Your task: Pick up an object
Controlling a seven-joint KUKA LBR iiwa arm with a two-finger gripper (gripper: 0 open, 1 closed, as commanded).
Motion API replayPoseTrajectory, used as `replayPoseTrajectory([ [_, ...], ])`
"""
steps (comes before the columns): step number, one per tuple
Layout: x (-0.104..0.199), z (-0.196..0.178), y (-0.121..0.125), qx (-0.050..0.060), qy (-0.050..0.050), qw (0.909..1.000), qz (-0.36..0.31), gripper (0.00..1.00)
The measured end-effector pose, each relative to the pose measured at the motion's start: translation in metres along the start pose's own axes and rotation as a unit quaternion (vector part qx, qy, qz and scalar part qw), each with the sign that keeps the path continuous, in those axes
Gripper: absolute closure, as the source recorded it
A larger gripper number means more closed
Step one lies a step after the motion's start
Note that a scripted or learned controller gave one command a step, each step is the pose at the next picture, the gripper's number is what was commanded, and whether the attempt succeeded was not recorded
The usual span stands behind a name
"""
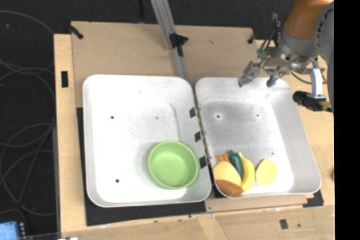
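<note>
One grey arm with an orange band (306, 5) reaches in over the right white bin's (281, 121) far rim, its gripper (259, 76) pointing down, jaws spread and holding nothing. A yellow lemon-shaped object (266, 172) lies in that bin's near corner, well apart from the gripper.

Two white bins (140, 93), speckled grey; lime-green bowl (173, 164); yellow lemon (266, 172); yellow banana (247, 173) beside dark green piece (235, 162); orange-brown lump (228, 182); tan bench (112, 48); orange band (306, 8) on grey arm.
</note>
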State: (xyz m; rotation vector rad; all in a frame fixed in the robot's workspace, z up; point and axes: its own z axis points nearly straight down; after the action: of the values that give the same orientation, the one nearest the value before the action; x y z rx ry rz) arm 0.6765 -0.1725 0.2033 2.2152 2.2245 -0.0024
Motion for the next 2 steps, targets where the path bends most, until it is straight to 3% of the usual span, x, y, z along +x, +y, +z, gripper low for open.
replayPoseTrajectory([
  [1, -0.001, 0.0, 0.0, 0.0, -0.001, 1.0, 0.0, 0.0],
  [2, -0.007, 0.054, -0.01, 0.002, 0.0, 1.0, 0.002, 0.0],
])
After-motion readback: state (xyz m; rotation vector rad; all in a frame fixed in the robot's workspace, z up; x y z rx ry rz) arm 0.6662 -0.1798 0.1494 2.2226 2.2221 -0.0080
